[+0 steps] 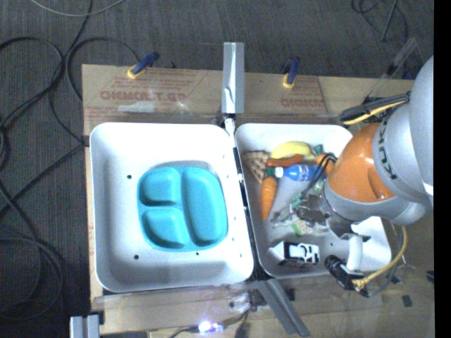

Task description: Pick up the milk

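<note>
Milk: small black-and-white carton, boxy, lying flat at six o'clock of the right bin, close to the rim. Looks like stiff card with flat faces and square edges, so probably good for a pinch across the narrow sides, and liable to slide on the smooth white plastic floor.

At twelve o'clock of the milk, near it but apart: gripper, down among clutter under the orange-banded arm. Cannot tell whether spread or pressed together; nothing seen held.

For a clean pick: shift toward six o'clock, centre over the carton, align with its long axis, descend straight, close on the sides rather than the corners, and keep off the bin wall.

Further out, toward twelve: tapered orange carrot, glossy bottle with a blue label, curved yellow banana.

At nine o'clock: left bin bearing a smooth blue divided plate.
</note>
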Tool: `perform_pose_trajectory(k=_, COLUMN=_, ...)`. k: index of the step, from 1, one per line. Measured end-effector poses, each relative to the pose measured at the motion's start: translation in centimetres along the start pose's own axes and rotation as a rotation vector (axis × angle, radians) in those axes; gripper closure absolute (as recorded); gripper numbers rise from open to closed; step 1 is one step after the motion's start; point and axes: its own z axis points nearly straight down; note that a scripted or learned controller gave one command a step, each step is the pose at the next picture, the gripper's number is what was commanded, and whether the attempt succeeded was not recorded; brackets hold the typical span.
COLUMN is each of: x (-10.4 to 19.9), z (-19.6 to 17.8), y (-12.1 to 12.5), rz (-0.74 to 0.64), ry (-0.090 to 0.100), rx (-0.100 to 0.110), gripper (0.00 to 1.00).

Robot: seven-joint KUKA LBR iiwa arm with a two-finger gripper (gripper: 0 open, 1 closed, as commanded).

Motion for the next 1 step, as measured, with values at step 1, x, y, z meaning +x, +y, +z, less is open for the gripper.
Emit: perform_pose_trajectory(k=1, x=-0.02, z=-0.88, y=0.03, rz=0.001, ry=0.001, rx=0.001, gripper=1.00)
